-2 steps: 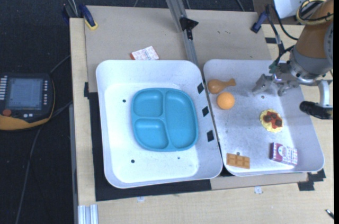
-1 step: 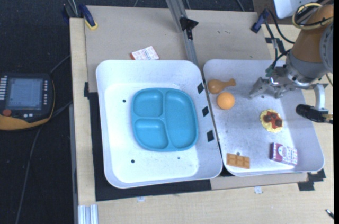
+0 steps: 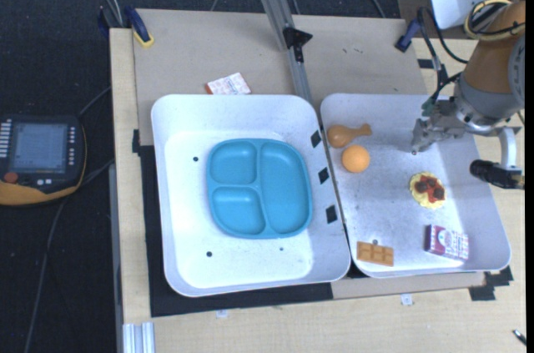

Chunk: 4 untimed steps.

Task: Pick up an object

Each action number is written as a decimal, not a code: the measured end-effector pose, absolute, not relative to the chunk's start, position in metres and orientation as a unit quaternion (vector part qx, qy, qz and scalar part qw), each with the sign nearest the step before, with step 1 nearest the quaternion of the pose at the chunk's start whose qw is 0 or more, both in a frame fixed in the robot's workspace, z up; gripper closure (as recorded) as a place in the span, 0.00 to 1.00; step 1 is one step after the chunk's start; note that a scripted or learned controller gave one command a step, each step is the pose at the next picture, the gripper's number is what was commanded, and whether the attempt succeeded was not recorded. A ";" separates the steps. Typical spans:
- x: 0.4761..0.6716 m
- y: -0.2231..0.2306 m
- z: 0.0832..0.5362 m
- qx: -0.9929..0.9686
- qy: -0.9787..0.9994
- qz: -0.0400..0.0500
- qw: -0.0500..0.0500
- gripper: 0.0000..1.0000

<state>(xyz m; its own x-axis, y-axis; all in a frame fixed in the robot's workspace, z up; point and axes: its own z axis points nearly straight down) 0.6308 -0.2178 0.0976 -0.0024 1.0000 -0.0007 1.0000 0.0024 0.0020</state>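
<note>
Nearest the camera, along the front of the right bin, lie two flat things: one small brown waffle-like square and one dark maroon carton, well apart from each other. Five loose objects sit in this bin in all. Behind the carton rests one small yellow pastry with a red topping. Toward the bin's left wall lies one orange ball, and just behind it, almost touching, one tan drumstick-shaped piece.

One left bin stands beside the right one, their walls touching. It holds a single blue divided plate with three compartments, nothing in them.

One gripper reaches down over the back of the right bin, between the drumstick and the pastry, touching none of the objects. Its fingers are too small and dark to tell whether they are spread or closed; nothing is seen between them.

One red-and-white paper scrap lies on the bench behind the left bin.
</note>
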 end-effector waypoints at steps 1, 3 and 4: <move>0.632 -0.219 0.142 0.707 0.708 0.002 0.003 1.00; 0.623 -0.214 0.249 0.707 0.708 0.002 0.004 1.00; 0.621 -0.158 0.257 0.705 0.710 0.001 -0.001 1.00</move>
<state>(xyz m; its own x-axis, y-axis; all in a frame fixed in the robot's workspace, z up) 0.6208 -0.1577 0.2573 -0.0070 1.0000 0.0028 1.0000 0.0070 0.0007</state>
